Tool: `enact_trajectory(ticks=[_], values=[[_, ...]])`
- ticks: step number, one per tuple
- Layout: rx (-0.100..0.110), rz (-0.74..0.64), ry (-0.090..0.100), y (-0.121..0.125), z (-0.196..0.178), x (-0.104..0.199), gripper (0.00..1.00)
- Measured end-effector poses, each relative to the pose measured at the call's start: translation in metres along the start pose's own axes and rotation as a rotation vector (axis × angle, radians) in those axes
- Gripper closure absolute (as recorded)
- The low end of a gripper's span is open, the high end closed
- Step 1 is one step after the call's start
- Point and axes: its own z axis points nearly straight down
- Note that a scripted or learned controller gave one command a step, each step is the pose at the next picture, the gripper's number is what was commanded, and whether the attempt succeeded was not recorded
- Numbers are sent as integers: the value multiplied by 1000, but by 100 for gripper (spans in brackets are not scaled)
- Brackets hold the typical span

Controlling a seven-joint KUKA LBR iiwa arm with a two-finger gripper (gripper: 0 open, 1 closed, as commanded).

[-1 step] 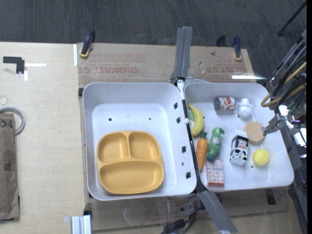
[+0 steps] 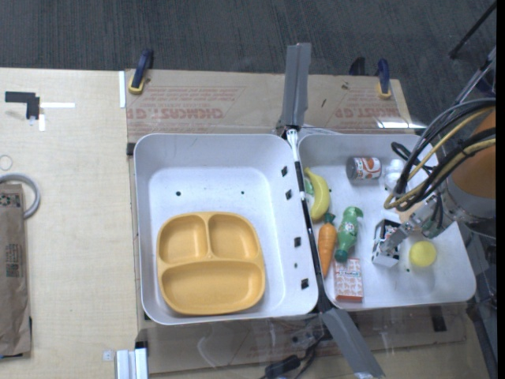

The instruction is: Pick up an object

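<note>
My gripper [image 2: 388,245] reaches down into the right bin [image 2: 442,290] from the right, its tip low over the bin floor. A yellow ball [image 2: 423,254] lies right beside it, on its right. Further left in the same bin sit a green bottle [image 2: 347,232], an orange carrot [image 2: 327,246], a yellow banana [image 2: 317,193] and a small red-and-white carton [image 2: 348,281]. A red and white can [image 2: 364,169] lies on its side toward the back. Nothing shows between the fingers.
The left bin [image 2: 158,164] holds a yellow divided plate [image 2: 211,262]. A grey divider bar [image 2: 295,85] runs back between the bins. Black and yellow cables [image 2: 426,164] arc over the right bin's back right corner. A brown paper bag [image 2: 13,267] lies at far left.
</note>
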Motion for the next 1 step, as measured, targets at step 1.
enact_trajectory(ticks=[1], values=[[13, 400, 8, 53, -32, 40, 0]])
